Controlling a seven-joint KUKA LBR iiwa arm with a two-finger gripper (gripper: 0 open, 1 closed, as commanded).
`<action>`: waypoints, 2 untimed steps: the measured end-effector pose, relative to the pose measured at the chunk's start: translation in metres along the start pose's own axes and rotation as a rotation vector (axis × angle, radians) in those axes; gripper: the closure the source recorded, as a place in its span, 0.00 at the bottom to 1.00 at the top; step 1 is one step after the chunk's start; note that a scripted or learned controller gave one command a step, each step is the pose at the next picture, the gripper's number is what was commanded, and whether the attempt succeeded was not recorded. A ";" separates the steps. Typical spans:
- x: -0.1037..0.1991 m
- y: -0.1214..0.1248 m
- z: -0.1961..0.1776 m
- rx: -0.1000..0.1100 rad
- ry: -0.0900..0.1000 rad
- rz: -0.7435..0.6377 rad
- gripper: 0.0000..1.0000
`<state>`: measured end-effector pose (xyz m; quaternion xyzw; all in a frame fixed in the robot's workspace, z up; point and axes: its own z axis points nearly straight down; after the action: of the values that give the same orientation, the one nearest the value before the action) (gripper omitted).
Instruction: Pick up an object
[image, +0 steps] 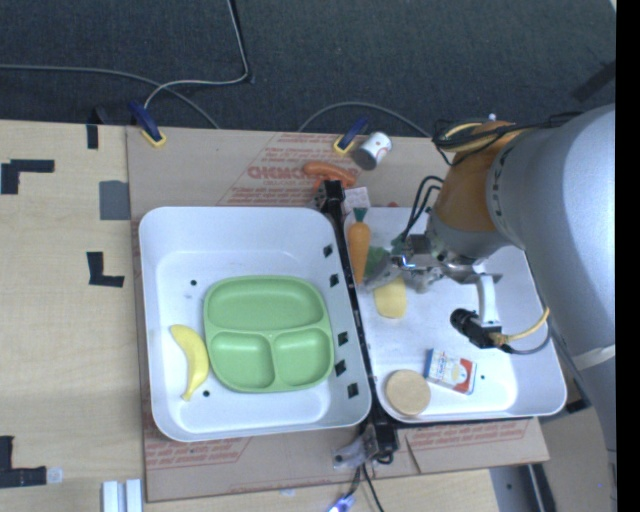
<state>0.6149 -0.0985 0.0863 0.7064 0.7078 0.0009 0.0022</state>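
Approach is my reading of the step in hand: the grey two-finger gripper (405, 268) hangs low inside the right white plastic bin (535, 400), and whether it is parted or closed I cannot tell, since the wrist hides that end of the tool. Nothing is visibly held. Closest to it, just below and touching or nearly so, lies a pale yellow rounded lemon-like object (392, 300), the likeliest thing to pick; the next move calls for centring over it, descending and closing squarely, as a round body may roll away. Just to the tool's left, an orange plastic carrot (358, 240) stands along the bin wall with a dark green piece (376, 262) beside it; both crowd the approach and could be caught instead. Further down from the tool rest a small white, red and blue carton (449, 370) and a round tan wooden-looking disc (407, 392), well apart from it. Beyond the dividing walls, far to the tool's left, the left white plastic bin (160, 235) holds a light green compartmented plastic tray (268, 332) and a yellow plastic banana (191, 360).
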 end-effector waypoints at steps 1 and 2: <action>0.003 -0.008 0.000 0.000 -0.001 0.001 0.00; 0.003 -0.008 -0.011 -0.001 -0.002 0.001 1.00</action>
<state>0.6067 -0.0957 0.0968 0.7069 0.7073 0.0004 0.0031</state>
